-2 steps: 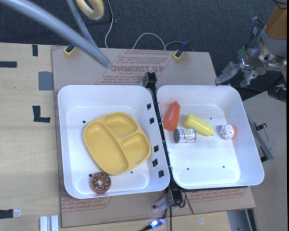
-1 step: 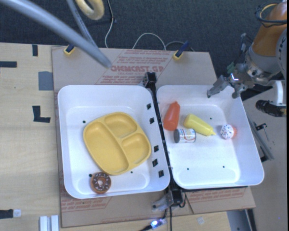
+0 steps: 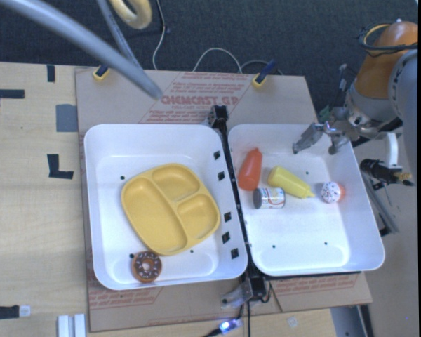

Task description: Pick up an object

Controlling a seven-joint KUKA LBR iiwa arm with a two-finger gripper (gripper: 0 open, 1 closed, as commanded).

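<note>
The bins (image 3: 98,188) look like smooth, shiny white plastic. The yellow plate (image 3: 170,207) is matt plastic. The board (image 3: 196,97) under them looks like plain brown cardboard.

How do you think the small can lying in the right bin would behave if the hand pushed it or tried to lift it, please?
The small can lies on its side, so a nudge would probably roll it across the smooth floor of the right bin. Its curved, shiny wall looks slippery to pinch. It touches the yellow bottle, which may shift with it.
</note>
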